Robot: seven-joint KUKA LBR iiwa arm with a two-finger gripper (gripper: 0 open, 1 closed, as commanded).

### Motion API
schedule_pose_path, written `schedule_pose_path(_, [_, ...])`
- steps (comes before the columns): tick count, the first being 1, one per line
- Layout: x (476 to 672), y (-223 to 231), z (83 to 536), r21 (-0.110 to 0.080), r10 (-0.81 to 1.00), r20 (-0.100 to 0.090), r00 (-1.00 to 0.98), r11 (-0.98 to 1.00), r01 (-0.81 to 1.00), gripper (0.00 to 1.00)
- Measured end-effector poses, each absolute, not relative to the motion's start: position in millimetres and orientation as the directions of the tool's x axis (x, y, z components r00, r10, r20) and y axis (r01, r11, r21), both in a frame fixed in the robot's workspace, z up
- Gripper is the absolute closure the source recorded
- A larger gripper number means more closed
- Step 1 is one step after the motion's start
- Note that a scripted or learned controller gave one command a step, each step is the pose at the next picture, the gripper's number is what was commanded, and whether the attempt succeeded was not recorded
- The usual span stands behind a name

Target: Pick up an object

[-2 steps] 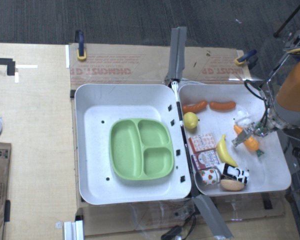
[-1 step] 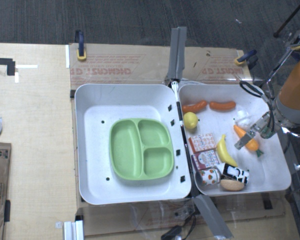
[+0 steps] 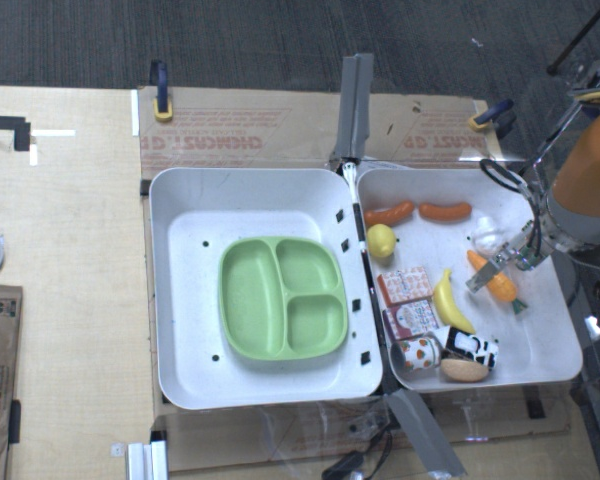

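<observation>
My gripper (image 3: 500, 266) hangs low over the right side of the right bin (image 3: 555, 358), directly above an orange carrot (image 3: 500, 288) whose green top points to the lower right. The gripper's body hides the middle of the carrot. To its left lie a banana (image 3: 450, 303) and a lemon (image 3: 381, 240). Two red sausages (image 3: 389, 213) (image 3: 446, 210) rest near the bin's far wall. A clear wrapper (image 3: 485, 238) sits just up-left of the gripper.
Two small red-and-white boxes (image 3: 408, 301), a spotted cup (image 3: 416, 354), a bread roll (image 3: 465, 370) and a black-and-white toy (image 3: 472, 347) crowd the right bin's near side. The left bin (image 3: 180, 218) holds a green divided plate (image 3: 282, 298). Clamps (image 3: 160, 93) (image 3: 494, 116) grip the cardboard behind.
</observation>
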State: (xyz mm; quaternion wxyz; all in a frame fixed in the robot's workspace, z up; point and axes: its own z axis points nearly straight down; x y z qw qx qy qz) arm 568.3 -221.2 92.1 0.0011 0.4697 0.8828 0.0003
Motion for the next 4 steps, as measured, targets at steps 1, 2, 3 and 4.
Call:
schedule_pose_path(1, [490.2, -222, 137, 0.001, 0.586, -0.001, -0.810, 0.810, 0.586, 0.00])
schedule_pose_path(2, [491.9, -222, 146, 0.003, 0.588, -0.004, -0.809, 0.809, 0.588, 1.00])
schedule_pose_path(3, [507.7, -186, 92, 0.001, 0.476, -0.001, -0.879, 0.879, 0.476, 1.00])
schedule_pose_path(4, [539.3, -168, 198, 0.001, 0.513, -0.003, -0.859, 0.859, 0.513, 1.00])
